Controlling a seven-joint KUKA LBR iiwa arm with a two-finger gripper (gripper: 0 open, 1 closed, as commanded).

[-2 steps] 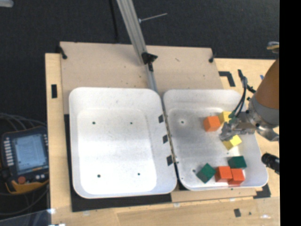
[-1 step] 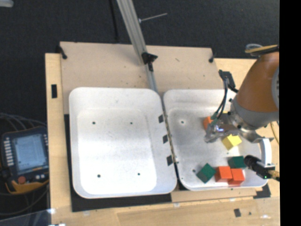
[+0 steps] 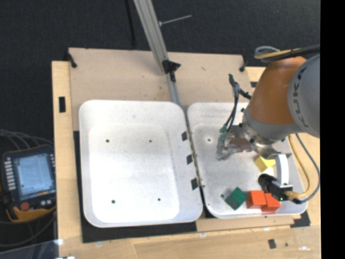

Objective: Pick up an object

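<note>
Orange block (image 3: 257, 199) beside green block (image 3: 235, 197), near yellow piece (image 3: 263, 163), in right bin (image 3: 207, 117). Claw (image 3: 225, 149) above; opening unclear.

- The arm (image 3: 288, 99) is showing a broad, rounded orange band over a smooth grey casing, the grey shell curving off beside it.
- Thin dark and green cables (image 3: 233, 104) are trailing down beside the orange section toward the wrist.
- The gripper (image 3: 229, 146) is appearing as a small cluster of metallic grey and dark parts, with reddish touches, its detail blurring.
- A yellow cable (image 3: 311, 169) is looping along the arm's near side, beside a white fitting (image 3: 282, 169).
</note>
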